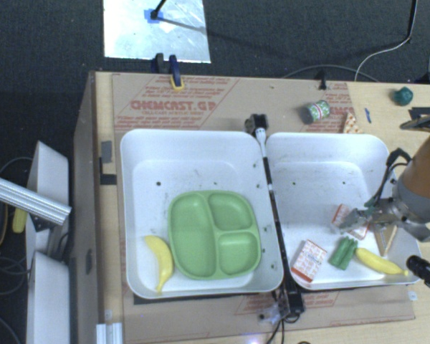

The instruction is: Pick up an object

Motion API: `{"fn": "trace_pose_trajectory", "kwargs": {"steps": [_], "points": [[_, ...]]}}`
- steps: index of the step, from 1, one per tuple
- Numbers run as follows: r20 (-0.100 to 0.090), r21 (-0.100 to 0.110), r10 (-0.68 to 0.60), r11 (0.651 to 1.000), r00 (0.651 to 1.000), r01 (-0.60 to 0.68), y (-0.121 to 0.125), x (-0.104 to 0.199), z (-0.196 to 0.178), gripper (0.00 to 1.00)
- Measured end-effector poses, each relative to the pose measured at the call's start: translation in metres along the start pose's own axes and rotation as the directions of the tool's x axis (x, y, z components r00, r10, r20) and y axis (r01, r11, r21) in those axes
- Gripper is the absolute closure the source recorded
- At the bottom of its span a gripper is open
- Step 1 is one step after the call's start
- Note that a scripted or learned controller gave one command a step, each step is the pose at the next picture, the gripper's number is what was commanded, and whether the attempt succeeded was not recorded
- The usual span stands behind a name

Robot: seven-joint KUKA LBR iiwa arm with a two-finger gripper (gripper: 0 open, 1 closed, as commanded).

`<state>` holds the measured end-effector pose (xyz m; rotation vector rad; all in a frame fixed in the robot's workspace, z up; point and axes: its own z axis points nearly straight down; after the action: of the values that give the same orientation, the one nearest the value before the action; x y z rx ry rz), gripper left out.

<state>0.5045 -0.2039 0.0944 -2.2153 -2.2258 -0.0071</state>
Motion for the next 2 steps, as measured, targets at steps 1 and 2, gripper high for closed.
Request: {"fn": "trace_pose_trajectory", "kwargs": {"steps": [1, 2], "points": [[0.007, -0.003, 0.003, 1.000, 1.000, -0.003, -0.0165, -0.0026, -0.1065, 0.00], [0.007, -0.005, 0.001, 1.000, 1.000, -0.001, -0.0156, -0.0026, -0.1164, 1.00]]}}
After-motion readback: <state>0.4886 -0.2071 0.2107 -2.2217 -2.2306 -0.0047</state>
